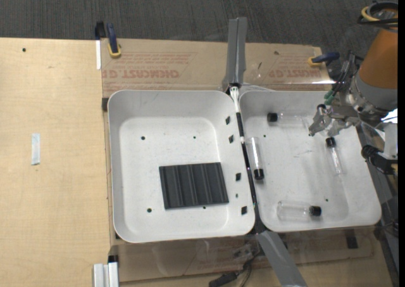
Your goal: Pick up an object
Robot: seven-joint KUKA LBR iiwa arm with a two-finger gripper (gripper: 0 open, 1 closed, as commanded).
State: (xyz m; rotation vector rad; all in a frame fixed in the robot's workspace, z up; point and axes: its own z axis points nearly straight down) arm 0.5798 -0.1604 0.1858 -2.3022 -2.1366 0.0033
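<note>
Camera view: two white bins sat side by side on the bench, left bin (126,153) and right bin (361,210), touching along a central divider.

Left bin held one item: a dark ribbed rectangular block (193,185), lying flat in the lower middle of the floor.

Right bin held four clear tubes with black caps, counted:
1. tube against the left wall (254,160), lying lengthwise, cap toward the near end
2. tube near the far wall (281,116), cap at its left
3. tube at the near wall (297,211), lying crosswise, cap at its right
4. tube right of centre (333,155), cap at its far end, just below the gripper

Arm entered from the right, orange band (380,57) above the wrist. Gripper (321,122) hung over the far right part of the right bin, near tube 4. Nothing seen between its fingers; whether they stood spread or closed could not be told at this angle and size

Two clamps on the cardboard (190,70) behind the bins
</note>
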